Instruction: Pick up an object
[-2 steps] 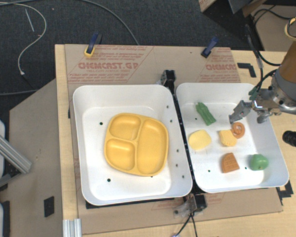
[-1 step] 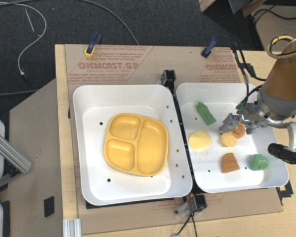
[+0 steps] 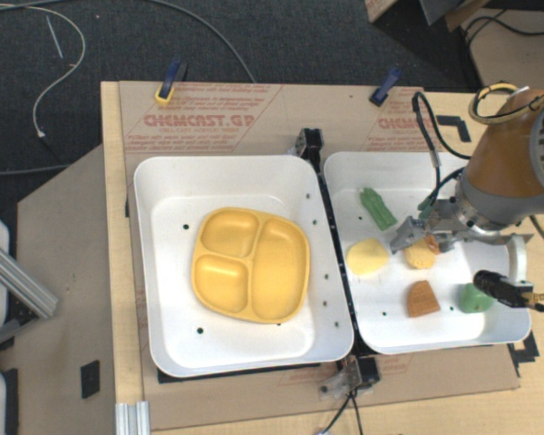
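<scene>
In the right bin (image 3: pixel 453 333), my gripper (image 3: pixel 424 240) hangs low over a small yellow-orange piece (image 3: pixel 422 258) and stands open, one grey finger (image 3: pixel 403 238) reaching to the piece's left. The piece lies on the bin floor right under the gripper, partly covered by it. A round pale yellow item (image 3: pixel 367 258) lies just to the left. A long green item (image 3: pixel 377 208) is further back. A brown wedge (image 3: pixel 422 299) and a round green item (image 3: pixel 476 299) lie near the front wall.
The left bin (image 3: pixel 159 243) holds a yellow divided plate (image 3: pixel 251 264). The wall between the two bins runs close to the pale yellow item. My arm (image 3: pixel 512 166) reaches in over the right bin's right side.
</scene>
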